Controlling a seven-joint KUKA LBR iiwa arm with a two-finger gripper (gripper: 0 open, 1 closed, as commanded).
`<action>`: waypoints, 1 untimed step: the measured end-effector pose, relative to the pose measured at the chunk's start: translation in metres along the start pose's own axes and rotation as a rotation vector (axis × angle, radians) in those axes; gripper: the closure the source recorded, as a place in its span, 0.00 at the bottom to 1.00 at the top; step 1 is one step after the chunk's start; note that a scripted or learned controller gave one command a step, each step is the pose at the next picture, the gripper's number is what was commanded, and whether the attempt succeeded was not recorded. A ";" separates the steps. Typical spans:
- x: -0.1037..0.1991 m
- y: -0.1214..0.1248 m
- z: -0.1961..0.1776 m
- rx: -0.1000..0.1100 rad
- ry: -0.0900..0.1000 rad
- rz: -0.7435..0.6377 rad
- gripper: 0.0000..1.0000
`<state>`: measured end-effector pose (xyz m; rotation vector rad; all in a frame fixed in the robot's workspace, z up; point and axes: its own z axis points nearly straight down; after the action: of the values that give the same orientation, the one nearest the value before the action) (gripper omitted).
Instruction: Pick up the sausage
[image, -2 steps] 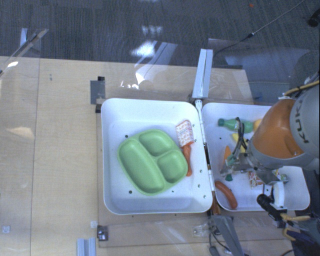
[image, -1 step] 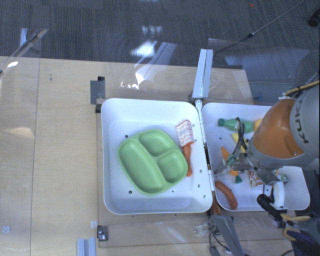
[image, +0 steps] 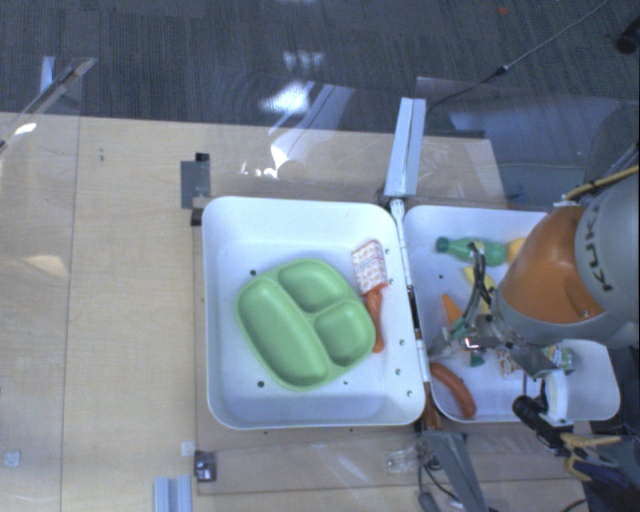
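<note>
1. You are looking down at a pale wood bench (image: 110, 300) with two white bins side by side. The left bin (image: 230, 400) and the right bin (image: 600, 390) meet at a shared rim near the middle of the view.
2. A clear sheet covers the bench top. It catches bright glare at the far side, just beyond the left bin.
3. Past the bench's far edge you see dark grey carpet (image: 200, 50). A thin cable (image: 540, 45) runs across it toward the far right.
4. A metal bar (image: 405, 145) stands on the far side, in line with the gap between the bins.
5. The left bin holds a green tray (image: 300, 320) with three compartments. A carrot (image: 374, 315) lies against the tray's right edge, and a small red-and-white packet (image: 369, 265) sits just beyond it.
6. The sausage (image: 453, 389) lies in the near left corner of the right bin, close to the shared rim, nothing touching it.
7. The arm (image: 560, 275) hangs over the right bin, its orange band hiding much of the bin's middle.
8. The gripper (image: 478, 338) sits just beyond the sausage; you cannot tell how it is set.
9. A green bottle (image: 470, 247) lies at the far side of the right bin.
</note>
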<state>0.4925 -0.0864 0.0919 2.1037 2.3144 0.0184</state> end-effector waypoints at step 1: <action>-0.002 0.001 0.000 -0.003 -0.002 -0.085 0.00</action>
<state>0.4933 -0.0880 0.0920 2.0002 2.3989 0.0183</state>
